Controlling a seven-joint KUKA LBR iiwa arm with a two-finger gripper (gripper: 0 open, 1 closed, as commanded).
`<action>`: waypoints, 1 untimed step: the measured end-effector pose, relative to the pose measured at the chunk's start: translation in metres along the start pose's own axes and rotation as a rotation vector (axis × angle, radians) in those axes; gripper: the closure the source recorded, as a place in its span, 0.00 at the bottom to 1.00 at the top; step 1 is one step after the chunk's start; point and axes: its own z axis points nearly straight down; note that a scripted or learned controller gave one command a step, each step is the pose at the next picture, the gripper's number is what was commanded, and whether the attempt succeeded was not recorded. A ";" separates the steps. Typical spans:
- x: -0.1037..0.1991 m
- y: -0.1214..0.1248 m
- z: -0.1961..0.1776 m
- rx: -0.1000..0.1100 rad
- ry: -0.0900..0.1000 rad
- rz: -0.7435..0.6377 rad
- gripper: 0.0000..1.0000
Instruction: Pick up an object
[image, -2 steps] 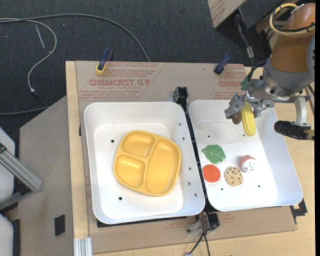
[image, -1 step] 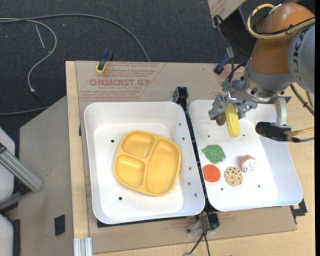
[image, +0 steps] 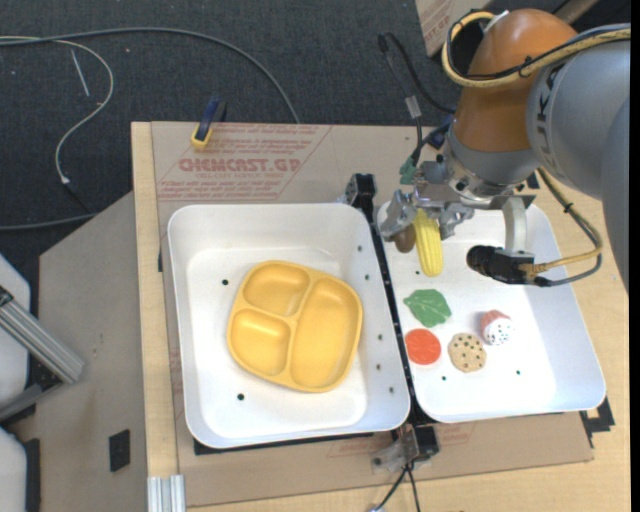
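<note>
Landmark: you can take the yellow plate (image: 296, 325) as your reference; it has three compartments.
Left bin (image: 190, 300): it holds the yellow plate, which lies flat near its middle.
Right bin (image: 560, 330): it sits touching the left bin, on the plate's right.
Corn cob (image: 429, 246): you see it up and to the right of the plate, in the right bin's upper left part, lying lengthwise just under the gripper.
Green leaf (image: 428, 305): right of the plate, just below the corn cob.
Red slice (image: 423, 346): right of the plate, just below the green leaf.
Cookie (image: 466, 352): just beside the red slice, farther from the plate.
Pink-and-white piece (image: 496, 327): up and right of the cookie.
Gripper (image: 425, 215): it hangs over the corn cob's upper end, above and right of the plate.
Fingers: you cannot tell whether they are apart or together.
Tabletop (image: 150, 200): a cardboard sheet lies under both bins.
</note>
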 end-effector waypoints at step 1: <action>0.053 0.007 -0.008 -0.005 0.001 -0.002 1.00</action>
